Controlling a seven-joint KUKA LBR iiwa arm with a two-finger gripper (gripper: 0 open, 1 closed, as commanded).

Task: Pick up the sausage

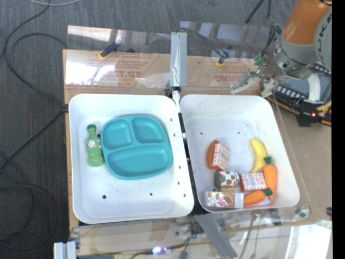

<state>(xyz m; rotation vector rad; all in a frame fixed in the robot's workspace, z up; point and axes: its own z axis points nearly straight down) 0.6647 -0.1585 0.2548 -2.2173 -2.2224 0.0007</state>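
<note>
A cardboard-topped bench [135, 72] over grey carpet holds 2 white bins [129, 209]. The sausage [237, 199] is long, orange, white-labelled. The gripper [252, 84] hangs spread, holding nothing.

Sausage [218, 155]: short, reddish-brown, rounded ends, a white printed label across its middle. Lies flat on the right bin [232, 117] floor, at 9 o'clock from the bin's centre, long axis running roughly 1 to 7 o'clock.

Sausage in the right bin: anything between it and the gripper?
Nothing visible. The sausage lies uncovered, with only bin floor toward the gripper above the far rim; a small can sits close on its near side.
</note>
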